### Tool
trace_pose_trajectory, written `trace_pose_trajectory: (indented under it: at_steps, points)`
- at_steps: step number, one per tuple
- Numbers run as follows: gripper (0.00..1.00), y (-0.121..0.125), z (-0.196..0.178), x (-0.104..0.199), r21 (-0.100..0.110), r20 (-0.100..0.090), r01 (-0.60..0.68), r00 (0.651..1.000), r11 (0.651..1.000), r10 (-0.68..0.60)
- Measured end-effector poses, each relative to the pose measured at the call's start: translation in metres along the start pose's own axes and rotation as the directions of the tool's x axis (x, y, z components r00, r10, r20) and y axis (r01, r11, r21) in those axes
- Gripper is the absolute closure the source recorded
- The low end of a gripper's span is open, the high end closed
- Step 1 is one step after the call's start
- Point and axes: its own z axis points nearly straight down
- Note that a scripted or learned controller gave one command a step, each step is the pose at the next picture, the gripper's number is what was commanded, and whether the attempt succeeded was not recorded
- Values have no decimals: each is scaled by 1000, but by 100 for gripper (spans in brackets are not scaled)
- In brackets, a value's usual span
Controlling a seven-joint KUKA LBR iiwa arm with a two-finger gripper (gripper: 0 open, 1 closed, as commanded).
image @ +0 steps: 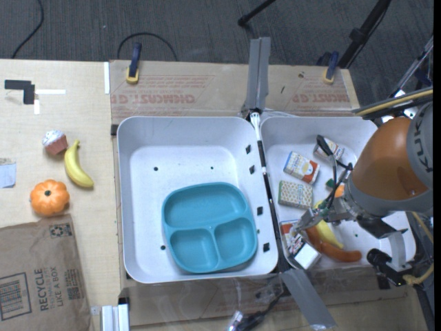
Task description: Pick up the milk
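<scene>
From the overhead camera view, you have the grey arm with its orange band reaching in from the right and hanging low over the right white bin. Its pincer sits down among the clutter near the bin's front edge, but the wrist hides it, so you cannot tell how it is set or whether anything is in it.

Your target looks to be the small white and orange milk carton, lying flat in the back half of that bin, near the divider. That is a judgement from its shape and print; the label is too small to read. Just in front of it lies a speckled rectangular packet, close enough to get caught in a careless grasp.

The pincer appears to be nearer the yellow banana and the orange-red sausage than the carton. To do this step well, lift clear first, travel back toward the carton, centre over its narrower width, and come straight down.

The left white bin carries a blue divided plate, well apart from your work.
</scene>
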Motion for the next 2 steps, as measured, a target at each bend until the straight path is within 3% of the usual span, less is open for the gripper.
trace_pose_trajectory:
  at_steps: [1, 2]
  points:
    - [0, 2, -10, 1, 3, -1, 304, 953, 953, -304]
    - [0, 94, -77, -58, 2, 1, 379, 925, 925, -379]
